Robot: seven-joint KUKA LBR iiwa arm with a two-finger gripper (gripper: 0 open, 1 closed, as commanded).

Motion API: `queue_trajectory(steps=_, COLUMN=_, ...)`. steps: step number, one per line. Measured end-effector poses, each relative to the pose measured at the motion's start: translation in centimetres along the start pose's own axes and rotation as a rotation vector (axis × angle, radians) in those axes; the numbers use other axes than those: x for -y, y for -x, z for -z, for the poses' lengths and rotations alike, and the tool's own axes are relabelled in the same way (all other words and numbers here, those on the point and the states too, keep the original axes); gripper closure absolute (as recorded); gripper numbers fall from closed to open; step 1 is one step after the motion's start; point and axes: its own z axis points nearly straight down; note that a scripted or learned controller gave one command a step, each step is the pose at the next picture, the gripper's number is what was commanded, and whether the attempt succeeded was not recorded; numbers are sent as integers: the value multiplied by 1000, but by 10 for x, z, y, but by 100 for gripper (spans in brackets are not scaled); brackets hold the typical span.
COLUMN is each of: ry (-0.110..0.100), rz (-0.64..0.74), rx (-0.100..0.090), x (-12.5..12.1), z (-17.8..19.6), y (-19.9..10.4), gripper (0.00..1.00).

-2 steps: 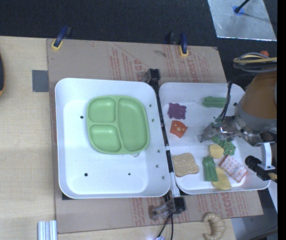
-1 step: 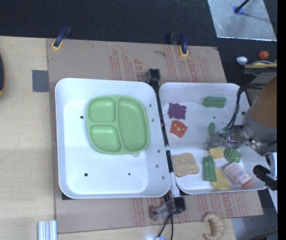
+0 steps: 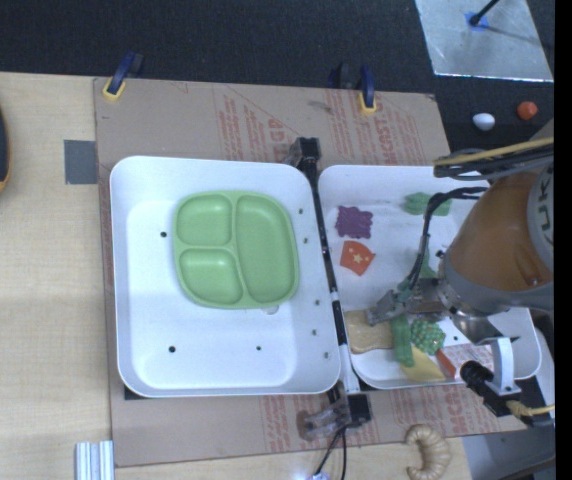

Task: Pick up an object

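My gripper (image 3: 398,310) hangs low over the right bin (image 3: 386,183), at its lower middle. Just under and in front of it lie a dark green piece (image 3: 404,345), a light green knobbly piece (image 3: 427,334), a yellow piece (image 3: 423,370) and a tan flat piece (image 3: 365,341). Farther back in the same bin lie a purple piece (image 3: 354,221), a red-orange piece (image 3: 357,258) and a small green piece (image 3: 419,205). The arm's grey and orange body hides the bin's right part.
The left bin (image 3: 141,298) holds a light green divided plate (image 3: 236,248). A red and white item (image 3: 454,359) lies at the right bin's front. A black clip joins the bins at the back (image 3: 307,152). A tan curled thing (image 3: 428,451) lies on the bench in front.
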Motion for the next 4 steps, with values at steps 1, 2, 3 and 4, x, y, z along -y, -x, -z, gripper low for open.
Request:
queue_trajectory(steps=1, ry=-3, rz=-2, rx=-7, x=-1, z=-1, y=16, gripper=0)
queue_trajectory(steps=2, ry=-1, rz=-1, rx=-1, x=-2, z=11, y=19, gripper=100)
queue_trajectory(steps=3, ry=-1, rz=-1, rx=-1, x=-1, z=10, y=19, gripper=0)
queue_trajectory(steps=4, ry=-15, rz=-1, rx=-8, x=-29, z=-4, y=10, gripper=0)
